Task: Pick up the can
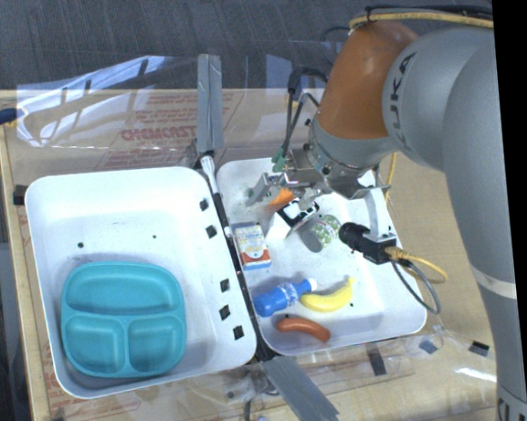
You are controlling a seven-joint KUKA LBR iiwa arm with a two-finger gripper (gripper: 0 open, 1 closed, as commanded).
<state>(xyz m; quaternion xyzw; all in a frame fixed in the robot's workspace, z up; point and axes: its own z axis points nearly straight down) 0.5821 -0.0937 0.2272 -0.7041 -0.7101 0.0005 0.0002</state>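
- The arm (pixel 437 98) enters from the right of the frame; its orange band sits at upper centre-right, above the right bin (pixel 397 317).
- The gripper (pixel 292 202) hangs over the upper middle of the right bin, its dark fingers pointing down and to the left.
- Jaw state: cannot be told; the wrist body and cabling hide the fingertips.
- The can (pixel 318 231), greenish-grey with its round end towards the camera, lies in the right bin just below and to the right of the gripper, at centre-right of the frame. Whether the fingers touch it cannot be told.
- A small orange item (pixel 281 196) lies beside the gripper, in the upper part of the right bin.
- A small carton (pixel 251 245) stands against the right bin's left wall, to the left of the can.
- A blue bottle (pixel 280 298) lies in the lower part of the right bin, touching a yellow banana (pixel 331 298) on its right.
- A reddish-brown sausage (pixel 303 328) lies just below the bottle, near the bin's lower rim.
- The left bin (pixel 107 205) holds a teal divided tray (pixel 121 316) in its lower left part.
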